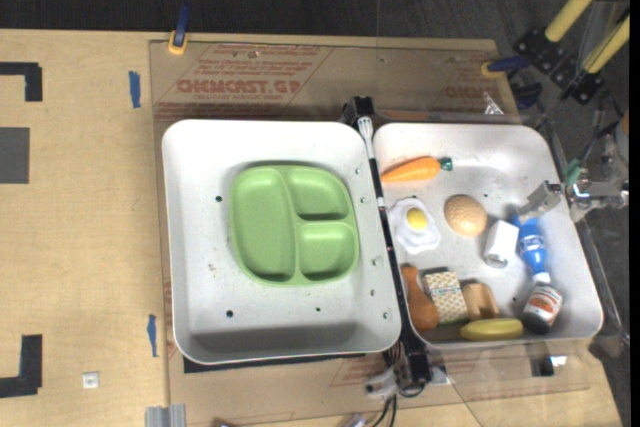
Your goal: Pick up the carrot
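Gripper point(548, 198) of mine hovers at the right bin's point(540, 147) right edge; its state I cannot tell. Carrot point(412, 169) lies upper left in that bin, ungrasped. Next: travel left and descend.

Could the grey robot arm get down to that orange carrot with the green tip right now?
Probably yes. The orange carrot with the green tip lies by itself near the far edge of the right white bin, apart from the fried egg toy and round bun, with nothing lying over it.
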Controlling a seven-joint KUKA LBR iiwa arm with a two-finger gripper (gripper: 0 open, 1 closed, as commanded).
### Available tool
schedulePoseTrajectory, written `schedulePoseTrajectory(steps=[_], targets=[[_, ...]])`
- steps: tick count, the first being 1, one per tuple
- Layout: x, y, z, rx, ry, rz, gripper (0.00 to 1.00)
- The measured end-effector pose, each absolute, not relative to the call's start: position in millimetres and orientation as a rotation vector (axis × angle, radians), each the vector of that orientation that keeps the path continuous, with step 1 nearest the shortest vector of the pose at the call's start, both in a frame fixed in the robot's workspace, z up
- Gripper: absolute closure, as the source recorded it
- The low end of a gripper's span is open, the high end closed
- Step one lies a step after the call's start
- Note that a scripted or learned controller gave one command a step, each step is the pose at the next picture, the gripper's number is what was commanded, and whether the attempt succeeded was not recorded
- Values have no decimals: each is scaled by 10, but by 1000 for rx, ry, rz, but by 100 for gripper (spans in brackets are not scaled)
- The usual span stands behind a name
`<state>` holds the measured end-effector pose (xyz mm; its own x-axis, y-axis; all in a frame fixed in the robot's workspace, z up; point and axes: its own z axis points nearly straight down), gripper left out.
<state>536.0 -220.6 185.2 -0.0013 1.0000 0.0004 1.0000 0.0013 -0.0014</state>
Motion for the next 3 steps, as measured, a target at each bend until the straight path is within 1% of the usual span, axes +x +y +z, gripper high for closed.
schedulePoseTrajectory(steps=[1,2,3], targets=[[4779,-1528,1012,-2400,-2014,5,0],[5277,-869,1854,-2224,-2220,-3,0],[6315,-896,1152,-2257,-2181,6,0]])
